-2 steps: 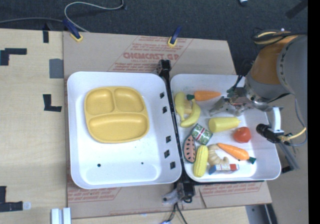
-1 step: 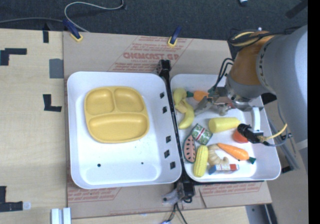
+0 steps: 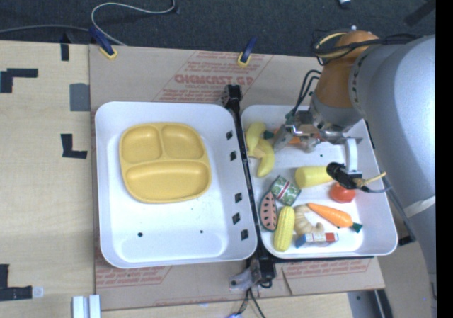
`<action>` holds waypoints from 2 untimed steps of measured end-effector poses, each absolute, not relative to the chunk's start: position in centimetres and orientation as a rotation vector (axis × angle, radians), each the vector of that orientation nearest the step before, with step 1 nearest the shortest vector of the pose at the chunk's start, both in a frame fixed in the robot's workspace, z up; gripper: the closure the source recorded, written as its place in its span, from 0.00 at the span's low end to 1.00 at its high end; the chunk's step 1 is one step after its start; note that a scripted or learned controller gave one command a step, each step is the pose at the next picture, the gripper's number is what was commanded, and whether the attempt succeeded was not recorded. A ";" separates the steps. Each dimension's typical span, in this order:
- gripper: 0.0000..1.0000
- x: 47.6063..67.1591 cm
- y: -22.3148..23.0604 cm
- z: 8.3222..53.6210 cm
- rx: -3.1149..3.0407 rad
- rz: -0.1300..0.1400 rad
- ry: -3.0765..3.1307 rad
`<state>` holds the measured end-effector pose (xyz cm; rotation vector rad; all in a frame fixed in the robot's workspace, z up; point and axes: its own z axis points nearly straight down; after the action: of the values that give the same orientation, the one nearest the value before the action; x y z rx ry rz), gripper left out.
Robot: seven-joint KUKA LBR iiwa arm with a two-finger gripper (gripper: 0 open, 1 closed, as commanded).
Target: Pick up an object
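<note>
Toy food scattered in right bin (image 3: 375, 235): banana (image 3: 260, 151), corn (image 3: 284, 228), carrot (image 3: 331, 214), tomato (image 3: 342, 192), watermelon slice (image 3: 268, 211), small can (image 3: 284, 190).

Your grey KUKA arm (image 3: 407, 118) is reaching in from the right side of the camera view, its bulky rounded link filling that edge. Above the wrist, the orange band (image 3: 340, 72) is showing, with thin dark cables looping beside it. Below the band, the wrist is angling down and leftward, ending in the metal two-finger pincer (image 3: 301, 132), which is hanging low at the arm's left end. You cannot tell how its tips are standing from this angle.
</note>
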<state>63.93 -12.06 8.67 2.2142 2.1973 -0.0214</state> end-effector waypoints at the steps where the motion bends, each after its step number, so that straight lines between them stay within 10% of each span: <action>1: 0.00 60.9 -11.7 8.7 2.217 -0.020 2.191; 2: 0.00 56.5 -10.0 8.6 2.219 -0.004 2.209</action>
<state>56.45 -9.98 8.65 2.2194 2.2085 -0.0042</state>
